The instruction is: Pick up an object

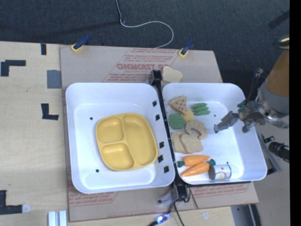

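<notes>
Gripper (233, 123) hangs over the right side of the right bin (248, 161), fingers spread apart with nothing between them; one dark finger (225, 122) points left toward the food pile, the other sits near the bin's right rim.

Count: two white bins. Left bin (82, 126) holds one yellow divided plate (126, 141) with three compartments. Right bin holds toy food clustered along its left half:
- one pizza slice (178, 104), tan with red spots, at the top
- one green pea pod (201, 108) just right of it
- one green round ridged piece (176, 121) below the pizza
- one small yellow piece (188, 116), kind unclear
- bread-like tan slices (188, 143), about three, overlapping so the count is uncertain
- two orange carrots (194, 165) with green tips, side by side near the front wall
- one small can (221, 172), lying on its side, touching the carrots' right end

One pale piece (171, 74) lies outside, on the cardboard (136, 65) behind the bins. Two yellow-and-blue clamps (81, 43) at the cardboard's far edge.
</notes>
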{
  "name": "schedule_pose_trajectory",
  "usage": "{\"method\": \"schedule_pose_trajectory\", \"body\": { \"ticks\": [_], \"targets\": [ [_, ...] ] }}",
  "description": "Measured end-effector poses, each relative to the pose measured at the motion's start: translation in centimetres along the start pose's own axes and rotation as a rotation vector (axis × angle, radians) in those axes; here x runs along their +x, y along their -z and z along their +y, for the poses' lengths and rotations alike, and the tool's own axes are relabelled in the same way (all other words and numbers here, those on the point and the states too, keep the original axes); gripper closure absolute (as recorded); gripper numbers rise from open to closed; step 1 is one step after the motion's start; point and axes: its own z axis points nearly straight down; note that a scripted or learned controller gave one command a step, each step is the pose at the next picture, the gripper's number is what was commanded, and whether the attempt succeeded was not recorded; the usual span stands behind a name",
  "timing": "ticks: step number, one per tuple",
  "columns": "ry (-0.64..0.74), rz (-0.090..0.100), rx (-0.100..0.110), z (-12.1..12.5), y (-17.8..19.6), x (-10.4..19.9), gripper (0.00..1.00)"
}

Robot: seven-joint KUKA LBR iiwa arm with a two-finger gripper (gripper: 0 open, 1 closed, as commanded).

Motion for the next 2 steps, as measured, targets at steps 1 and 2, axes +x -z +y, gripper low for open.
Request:
{"method": "schedule_pose_trajectory", "body": {
  "ticks": [1,2],
  "targets": [
    [0.004,-0.002,-0.012,0.3,0.7,0.0,0.0],
    [0.004,-0.001,-0.007,0.3,-5.7,0.5,0.0]
  ]
}}
